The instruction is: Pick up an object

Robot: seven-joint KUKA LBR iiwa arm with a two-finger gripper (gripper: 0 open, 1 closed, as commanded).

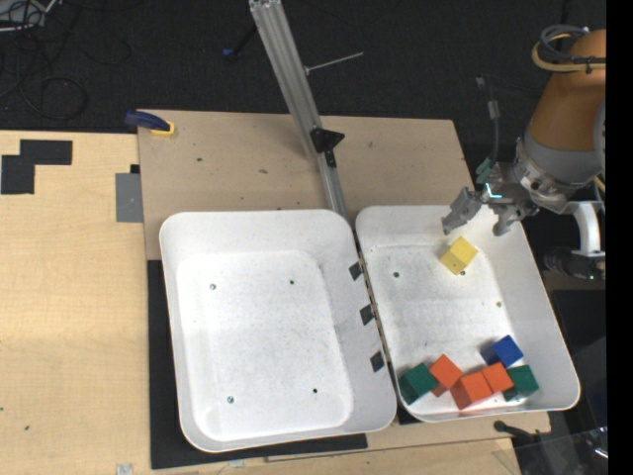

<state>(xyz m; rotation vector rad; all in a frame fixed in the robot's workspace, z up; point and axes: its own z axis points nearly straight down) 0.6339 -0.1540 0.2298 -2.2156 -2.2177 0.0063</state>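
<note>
Yellow block point(458, 256) lies alone on the floor of the right bin point(539, 290), toward its far end, just below and between the fingertips of the gripper point(484, 210); the two fingers stand spread apart with nothing between them, and the block appears clear of both; behind the gripper the grey arm point(564, 161) with its orange band reaches in from the bin's right side. Judged from this, the pick is at the approach stage, not yet a grasp; the next move calls for lowering the spread fingers to straddle the block, then closing on it. At the right bin's near end a cluster of blocks point(473, 377), orange, green and blue, sits well apart from the gripper; the left bin point(188, 236) adjoins the right bin's other side.
</note>
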